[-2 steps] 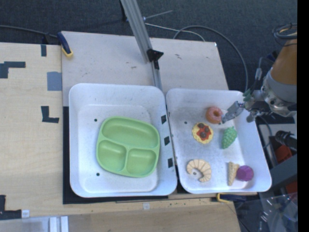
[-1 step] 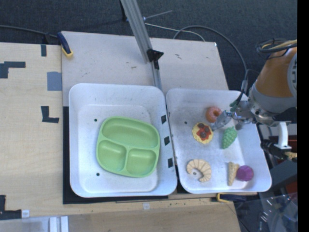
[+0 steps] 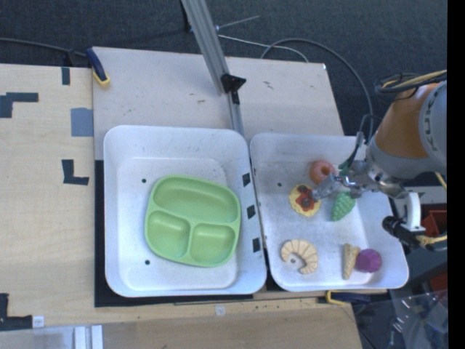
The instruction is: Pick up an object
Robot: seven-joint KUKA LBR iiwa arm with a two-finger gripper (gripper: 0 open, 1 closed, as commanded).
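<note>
Pincer (image 3: 328, 188) low in right bin (image 3: 276, 151), at 12 o'clock area, between peach (image 3: 320, 171) and yellow toy pizza (image 3: 304, 201); its opening cannot be told. Pizza likely light, stiff, flat: grip across the edges. Green strawberry-like toy (image 3: 343, 207) adjacent.

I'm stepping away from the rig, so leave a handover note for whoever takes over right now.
Gripper: low in the right bin, among the toys; finger state unclear.
Right bin: red-orange ball, yellow and red toy, green toy, croissant, cone with purple top.
Left bin: green divided plate.
Done: nothing visibly lifted.
Left: grasp and raise one object.
</note>
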